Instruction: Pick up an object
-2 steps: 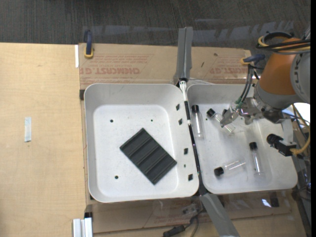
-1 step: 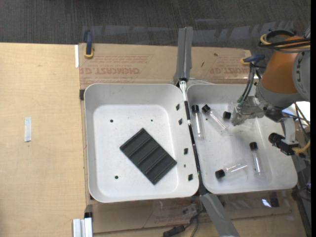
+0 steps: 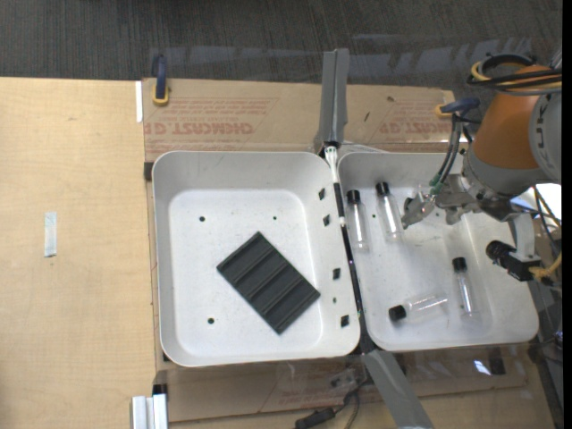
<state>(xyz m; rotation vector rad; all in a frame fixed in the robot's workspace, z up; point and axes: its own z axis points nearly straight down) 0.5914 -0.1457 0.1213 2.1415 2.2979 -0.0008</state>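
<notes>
Lying flat in the left bin (image 3: 179,186), a dark ribbed rectangular pad (image 3: 268,281) sits turned at a diagonal, well apart from the gripper (image 3: 413,213) and across the divider from it. That bin's floor shows a few small dark dots around the pad.

Over the right bin (image 3: 509,329) hangs the grey arm (image 3: 509,137), its orange band uppermost in the view, with the gripper low over the bin's upper middle. How far the jaws stand apart cannot be told from this angle; the metal parts at the tip blur together, and nothing is seen between them.

Four clear vials with black caps lie in the right bin. One vial (image 3: 388,209) lies just beside the gripper tip on its left, cap toward the far wall. A second vial (image 3: 356,216) lies a little further left of that, near the divider, also with its cap at the far end. A third vial (image 3: 463,284) lies below and to the right of the gripper, cap toward it. The fourth vial (image 3: 417,307) lies almost crosswise near the bin's near wall, below the gripper, cap on its left end.

Beyond both bins lies a brown cardboard sheet (image 3: 223,114) with reversed print. Blue-handled clamps (image 3: 159,79) grip its far edge.
</notes>
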